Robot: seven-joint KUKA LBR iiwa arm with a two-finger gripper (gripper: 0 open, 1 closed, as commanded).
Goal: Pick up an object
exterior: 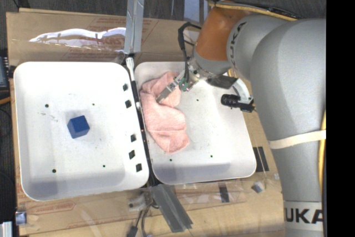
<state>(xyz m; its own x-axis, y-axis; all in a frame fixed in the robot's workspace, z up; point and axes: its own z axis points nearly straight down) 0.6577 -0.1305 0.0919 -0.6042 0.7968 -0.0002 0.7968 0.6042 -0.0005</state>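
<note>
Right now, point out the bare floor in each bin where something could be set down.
Left bin: open floor all around the blue cube, widest toward its far and right walls. Right bin: bare floor right of and below the pink cloth. Crowded: the right bin's upper left, where the gripper meets the cloth.

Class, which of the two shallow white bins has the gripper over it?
The right-hand bin, holding the crumpled pink cloth; the gripper is at the cloth's top. The left bin holds a blue cube.
</note>
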